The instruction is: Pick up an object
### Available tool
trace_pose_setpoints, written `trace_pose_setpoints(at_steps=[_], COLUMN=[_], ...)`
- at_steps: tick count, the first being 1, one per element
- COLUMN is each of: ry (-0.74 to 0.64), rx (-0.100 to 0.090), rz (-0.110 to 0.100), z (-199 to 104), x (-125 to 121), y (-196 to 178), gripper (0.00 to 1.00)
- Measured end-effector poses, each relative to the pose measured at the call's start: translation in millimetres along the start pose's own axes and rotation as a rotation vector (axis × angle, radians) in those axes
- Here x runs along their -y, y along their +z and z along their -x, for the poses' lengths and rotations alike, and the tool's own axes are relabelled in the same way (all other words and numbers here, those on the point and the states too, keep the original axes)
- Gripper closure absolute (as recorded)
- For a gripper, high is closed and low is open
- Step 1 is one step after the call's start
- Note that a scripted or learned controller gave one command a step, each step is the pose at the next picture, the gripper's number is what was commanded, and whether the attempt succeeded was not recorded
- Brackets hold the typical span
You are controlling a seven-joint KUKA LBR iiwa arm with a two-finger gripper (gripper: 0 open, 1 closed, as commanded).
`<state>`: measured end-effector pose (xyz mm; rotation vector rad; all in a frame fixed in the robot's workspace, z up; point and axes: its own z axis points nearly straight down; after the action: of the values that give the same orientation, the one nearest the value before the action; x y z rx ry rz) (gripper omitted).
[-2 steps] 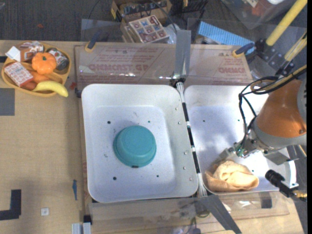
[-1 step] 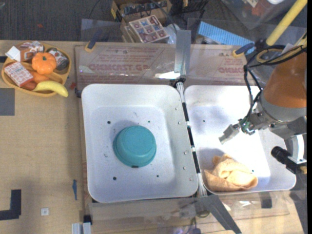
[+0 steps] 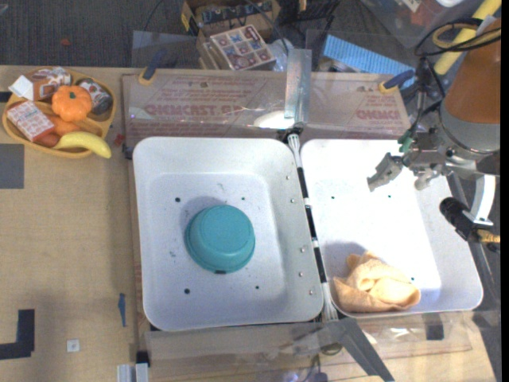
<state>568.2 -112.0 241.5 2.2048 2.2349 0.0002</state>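
Two bins on tabletop: teal bowl [image 3: 220,238] upside down mid left bin [image 3: 151,213]; yellow cloth [image 3: 375,284] bunched at right bin's [image 3: 358,205] near edge. Jaws [image 3: 404,171] spread, holding nothing, hover over right bin's far part, prob. lining up w/ cloth.

On the far left of my tabletop [image 3: 71,237] sits a yellow dish [image 3: 16,130] of toy food: an orange pumpkin [image 3: 71,102], a banana [image 3: 83,142] at its near edge, and small printed packets [image 3: 30,120]. Beyond the bins, past a clear panel [image 3: 215,106] with red lettering, a cardboard box [image 3: 231,10] and a patterned carton [image 3: 237,44] lie on the floor.
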Motion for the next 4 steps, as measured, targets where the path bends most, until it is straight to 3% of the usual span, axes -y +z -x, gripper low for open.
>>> trace_pose_setpoints(at_steps=[1, 2, 3, 4], ry=[-0.105, -0.147, -0.251, -0.324], rx=[-0.001, -0.002, 0.0, 0.002], rz=[-0.002, 0.007, 0.001, 0.008], z=[-6, -2, 33, -8], x=[37, 79, 88, 86], y=[105, 153, 85, 153], gripper=[0.0, 0.0, 0.0, 0.0])
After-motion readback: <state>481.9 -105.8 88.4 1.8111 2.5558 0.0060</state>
